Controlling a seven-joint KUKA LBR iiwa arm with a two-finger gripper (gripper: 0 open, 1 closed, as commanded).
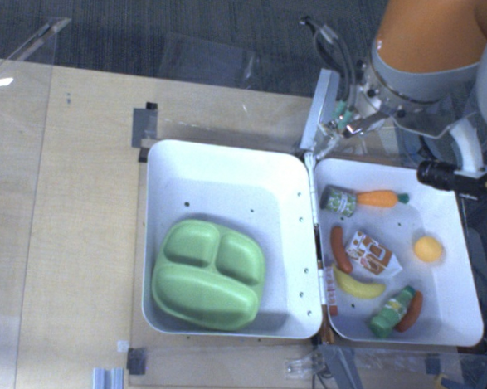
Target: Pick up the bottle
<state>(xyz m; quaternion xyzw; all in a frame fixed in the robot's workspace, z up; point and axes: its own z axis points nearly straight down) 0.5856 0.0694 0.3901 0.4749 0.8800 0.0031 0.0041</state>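
At the centre left of the frame, the left bin (229,159) holds a green divided tray (211,274) lying toward its lower left. To its right, the right bin (464,246) carries a small green can (339,201) touching a carrot (379,199) near the top, two sausages (338,248) (412,310), a printed packet (371,253), a banana (358,285), a yellow fruit (428,249), and the green bottle (391,314), lying tilted in the lower right beside one sausage. The arm (429,32) hangs at the upper right above that bin's far edge, well apart from the bottle, and whether its gripper is released or clenched cannot be told.
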